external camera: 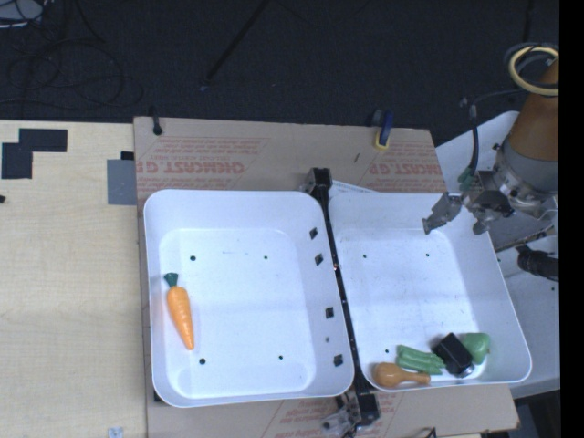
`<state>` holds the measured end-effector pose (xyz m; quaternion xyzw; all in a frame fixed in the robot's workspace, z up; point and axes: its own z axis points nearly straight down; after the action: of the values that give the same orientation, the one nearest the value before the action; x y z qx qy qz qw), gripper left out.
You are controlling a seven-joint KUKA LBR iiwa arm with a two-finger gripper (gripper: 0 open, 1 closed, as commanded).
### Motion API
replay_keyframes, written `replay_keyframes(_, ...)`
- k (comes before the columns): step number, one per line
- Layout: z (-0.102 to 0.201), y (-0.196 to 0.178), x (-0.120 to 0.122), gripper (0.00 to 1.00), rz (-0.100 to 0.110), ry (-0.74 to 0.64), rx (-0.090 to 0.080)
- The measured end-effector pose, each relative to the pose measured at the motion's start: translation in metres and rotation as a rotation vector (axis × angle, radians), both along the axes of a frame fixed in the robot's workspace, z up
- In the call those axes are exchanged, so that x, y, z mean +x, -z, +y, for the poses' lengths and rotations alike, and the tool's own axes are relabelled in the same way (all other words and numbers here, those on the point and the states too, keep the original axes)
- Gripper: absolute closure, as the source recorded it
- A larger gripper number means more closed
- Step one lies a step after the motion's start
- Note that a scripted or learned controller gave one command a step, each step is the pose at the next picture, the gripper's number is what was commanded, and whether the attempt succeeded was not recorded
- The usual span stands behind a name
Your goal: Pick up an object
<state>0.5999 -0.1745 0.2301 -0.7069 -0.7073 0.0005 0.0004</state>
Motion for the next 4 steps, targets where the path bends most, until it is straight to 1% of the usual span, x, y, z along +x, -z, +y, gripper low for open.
replay_keyframes(1,0.067,0.091,0.041,0.00,0.008,-0.006,0.005)
replay_keyframes(2,0.095,0.086,0.044,0.00,0.004,-0.002,0.001)
replay_keyframes(3,0.094,0.076,0.043,1.00,0.005,-0.002,0.001)
replay_keyframes(4,0.133,-0.070,0.046,1.00,-0.016,-0.005,0.000)
